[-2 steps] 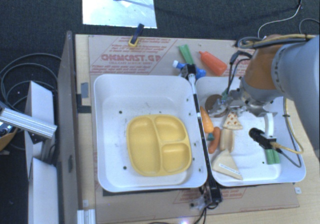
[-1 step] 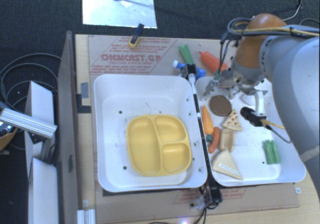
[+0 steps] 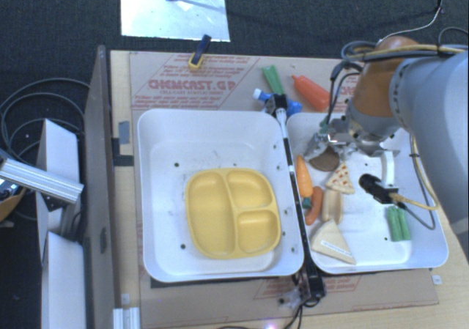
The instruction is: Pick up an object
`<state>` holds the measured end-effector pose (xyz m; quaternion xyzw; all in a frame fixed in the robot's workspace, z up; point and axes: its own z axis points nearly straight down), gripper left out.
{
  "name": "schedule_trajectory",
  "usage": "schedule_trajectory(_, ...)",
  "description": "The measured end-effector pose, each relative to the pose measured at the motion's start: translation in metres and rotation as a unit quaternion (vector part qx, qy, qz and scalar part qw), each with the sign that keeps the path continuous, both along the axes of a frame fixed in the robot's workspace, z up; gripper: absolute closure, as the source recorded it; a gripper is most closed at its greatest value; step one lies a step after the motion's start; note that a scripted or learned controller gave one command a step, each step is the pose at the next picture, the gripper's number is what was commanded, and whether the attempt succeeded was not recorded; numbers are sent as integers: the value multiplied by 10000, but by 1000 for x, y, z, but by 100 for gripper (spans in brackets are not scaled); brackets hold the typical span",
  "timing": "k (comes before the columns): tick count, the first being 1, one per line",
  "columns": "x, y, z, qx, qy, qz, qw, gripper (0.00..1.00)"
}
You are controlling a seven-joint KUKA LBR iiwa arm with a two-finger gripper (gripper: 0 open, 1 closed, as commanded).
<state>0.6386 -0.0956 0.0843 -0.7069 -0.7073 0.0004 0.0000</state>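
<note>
- Camera view: the gripper [image 3: 325, 147] is low over the far left part of the right bin [image 3: 429, 250], and the grey arm [image 3: 429, 97] comes in from the right.
- I cannot tell whether its jaws are spread or pressed together, and nothing shows clearly between them.
- A brown piece [image 3: 325, 162] lies on the bin floor just on the near side of the gripper. I cannot tell whether they touch.
- A pizza slice [image 3: 341, 179] lies just right of and nearer than the brown piece.
- A carrot [image 3: 303, 176] lies along the left wall of this bin. A smaller orange stick [image 3: 315, 205] is nearer, and a pale beige piece [image 3: 333, 204] is beside it on the right.
- A sandwich wedge [image 3: 331, 241] lies in the near left corner of the right bin.
- A green stick [image 3: 398, 223] lies near the right wall, well apart from the gripper.
- The left bin [image 3: 165, 137] holds a yellow divided plate [image 3: 233, 212], which lies flat toward the near side.
- On the board beyond the bins lie a green tool [image 3: 272, 78] and an orange-red piece [image 3: 311, 93].
</note>
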Motion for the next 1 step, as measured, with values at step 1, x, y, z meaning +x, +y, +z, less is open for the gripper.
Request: schedule_trajectory(1,-4,-21,0,-1,-9,-3,10000,0)
